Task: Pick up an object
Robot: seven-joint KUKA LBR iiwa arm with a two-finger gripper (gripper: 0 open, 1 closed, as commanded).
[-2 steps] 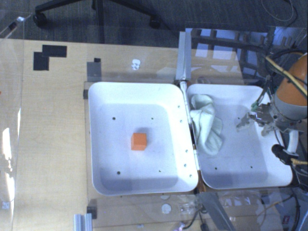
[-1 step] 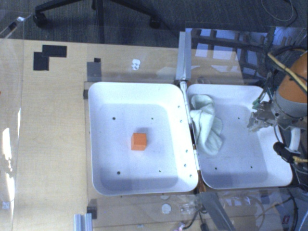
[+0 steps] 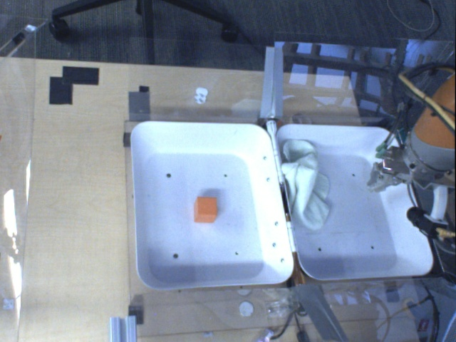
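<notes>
From above, two white bins sit side by side on a pale wooden bench. The left bin (image 3: 142, 212) holds an orange cube (image 3: 206, 209), resting on the floor a little left of and below the bin's middle, apart from every wall. The right bin (image 3: 356, 262) holds a crumpled white cloth (image 3: 305, 184), bunched against its left wall near the divider between the bins and reaching from the upper corner down toward mid-bin. The arm (image 3: 436, 130) comes in from the right, its orange band at the frame's edge above the right bin's far side. The gripper (image 3: 385, 171) hangs over the right part of the right bin, well apart from the cloth and far from the cube; nothing can be seen in it, and whether it is spread or closed cannot be told at this size. A black chair base (image 3: 142, 6) stands on the dark floor beyond the bench.
</notes>
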